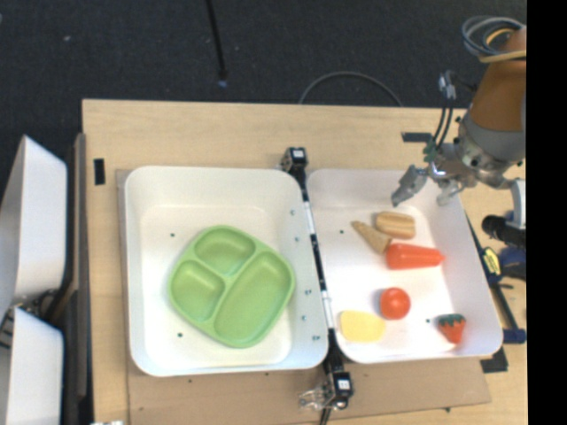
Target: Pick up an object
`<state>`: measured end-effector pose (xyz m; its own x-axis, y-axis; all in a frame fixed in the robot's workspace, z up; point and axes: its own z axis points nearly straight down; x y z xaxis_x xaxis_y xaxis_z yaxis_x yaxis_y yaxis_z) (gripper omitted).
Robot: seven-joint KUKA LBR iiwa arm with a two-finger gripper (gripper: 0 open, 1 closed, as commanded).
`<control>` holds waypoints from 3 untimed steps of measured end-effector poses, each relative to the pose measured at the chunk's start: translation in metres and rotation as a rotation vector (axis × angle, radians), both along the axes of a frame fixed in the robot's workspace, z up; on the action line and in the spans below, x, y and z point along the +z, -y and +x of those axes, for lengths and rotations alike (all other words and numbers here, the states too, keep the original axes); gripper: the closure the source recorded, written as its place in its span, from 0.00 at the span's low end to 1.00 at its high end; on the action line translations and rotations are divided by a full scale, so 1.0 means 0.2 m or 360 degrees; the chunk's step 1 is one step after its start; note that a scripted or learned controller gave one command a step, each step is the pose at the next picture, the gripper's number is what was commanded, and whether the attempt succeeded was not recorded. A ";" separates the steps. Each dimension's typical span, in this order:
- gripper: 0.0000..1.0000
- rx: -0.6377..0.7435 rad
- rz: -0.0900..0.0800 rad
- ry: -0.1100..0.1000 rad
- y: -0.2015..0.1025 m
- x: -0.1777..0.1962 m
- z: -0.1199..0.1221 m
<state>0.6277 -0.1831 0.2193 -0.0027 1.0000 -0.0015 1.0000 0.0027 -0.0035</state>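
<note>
A: How is the gripper (429, 184) set?
B: Fingers spread wide with nothing between them, above the right bin (354, 197) near its far edge, touching no object.
A: And the nearest thing?
B: A bread roll (395, 225) just below it, long axis running left-right, against a tan cone (370, 235). Beside it lies a carrot (413, 256), tip pointing right.
A: Anything unclear?
B: The arm (496, 104) is cut off at the right.

Even bright light, soft shadows, slightly blurry

One camera sits fixed above the bench (266, 118), looking down at a slant. It takes in both bins — left (142, 237) and right (354, 184).
</note>
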 end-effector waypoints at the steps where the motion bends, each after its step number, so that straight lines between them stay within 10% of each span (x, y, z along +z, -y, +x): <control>1: 0.00 -0.0005 0.0000 -0.0002 0.00 -0.31 -0.03; 2: 0.00 -0.0010 0.0002 0.0018 0.01 -0.54 -0.01; 3: 1.00 -0.0009 0.0000 0.0014 0.01 -0.50 -0.02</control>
